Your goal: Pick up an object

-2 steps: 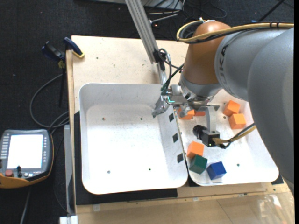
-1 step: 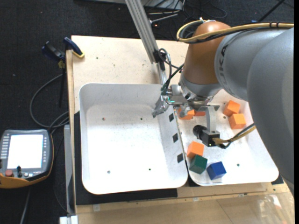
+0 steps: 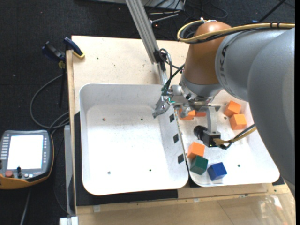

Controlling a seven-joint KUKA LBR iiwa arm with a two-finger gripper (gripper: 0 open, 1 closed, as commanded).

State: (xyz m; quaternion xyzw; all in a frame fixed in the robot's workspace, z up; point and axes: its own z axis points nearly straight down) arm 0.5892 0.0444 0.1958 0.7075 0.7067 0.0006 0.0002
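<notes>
End effector (image 3: pixel 201 121): hangs over the right bin (image 3: pixel 262 170), toward its far left corner beside the wall shared with the left bin (image 3: pixel 93 125); whether it is apart or together I cannot tell, the wrist covers it, and no block is seen in it.

Contents of the right bin, near to far:
- Blue block (image 3: pixel 217 171), near edge, left of middle.
- Green block (image 3: pixel 198 165), just beside the blue one, close to the shared wall.
- Orange block (image 3: pixel 196 150), touching or nearly touching the green one on its far side.
- Two orange blocks (image 3: pixel 238 121) and (image 3: pixel 232 108), toward the far right, just beside each other.
- Orange block (image 3: pixel 188 115), partly hidden under the wrist, far left corner.

Handling note: the block under the wrist looks the likeliest target. Advise a straight descent centred on it, flat faces squared to the grip, clear of the shared wall. The clustered blocks at the near edge would risk a double contact.
</notes>
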